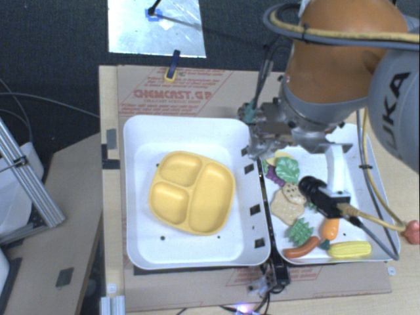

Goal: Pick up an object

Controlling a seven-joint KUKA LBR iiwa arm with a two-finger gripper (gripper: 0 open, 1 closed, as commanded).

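Note:
My gripper (261,151) hangs over the far left corner of the right bin (369,257), by the wall between the two bins. Just in front of it lie a green leafy toy (287,170) and a purple grape bunch (273,176). Nearer the front are a tan cracker (287,206), a small green toy (300,231), a red sausage (302,247), an orange carrot (330,229) and a yellow corn cob (349,249). The arm's bulk hides the bin's far part. I see nothing held.
The left bin (141,241) holds a yellow divided plate (191,192). Both bins rest on cardboard (177,94). A silver sheet (156,18) and a blue-and-yellow clip (172,66) lie behind it. A metal frame (26,182) stands at the far left.

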